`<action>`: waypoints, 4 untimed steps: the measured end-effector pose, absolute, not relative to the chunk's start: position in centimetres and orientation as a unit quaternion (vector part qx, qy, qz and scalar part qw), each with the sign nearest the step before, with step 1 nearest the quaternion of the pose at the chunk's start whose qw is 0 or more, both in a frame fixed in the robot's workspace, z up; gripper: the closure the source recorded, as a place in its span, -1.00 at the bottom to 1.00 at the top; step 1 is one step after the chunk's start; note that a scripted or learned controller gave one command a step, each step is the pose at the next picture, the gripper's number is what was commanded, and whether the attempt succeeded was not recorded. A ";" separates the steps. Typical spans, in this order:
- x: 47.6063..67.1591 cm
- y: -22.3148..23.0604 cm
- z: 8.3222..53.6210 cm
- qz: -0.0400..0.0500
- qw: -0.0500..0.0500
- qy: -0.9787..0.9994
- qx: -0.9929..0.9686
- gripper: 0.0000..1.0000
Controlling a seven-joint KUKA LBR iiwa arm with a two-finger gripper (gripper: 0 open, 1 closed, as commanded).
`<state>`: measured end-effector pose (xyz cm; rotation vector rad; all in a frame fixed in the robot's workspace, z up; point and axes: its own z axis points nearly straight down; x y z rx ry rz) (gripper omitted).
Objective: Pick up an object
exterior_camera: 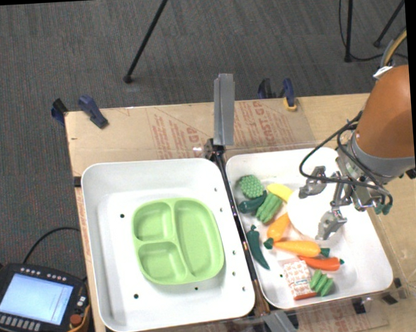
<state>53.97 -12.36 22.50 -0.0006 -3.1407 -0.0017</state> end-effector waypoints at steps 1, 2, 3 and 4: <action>51.9 -8.7 9.1 -0.002 -0.004 -0.996 0.084 -1.00; 51.7 -8.6 9.6 -0.002 0.000 -0.996 0.086 1.00; 52.8 -8.0 25.5 0.001 -0.007 -0.998 0.066 1.00; 52.6 -8.0 24.9 -0.001 0.000 -0.998 0.066 -1.00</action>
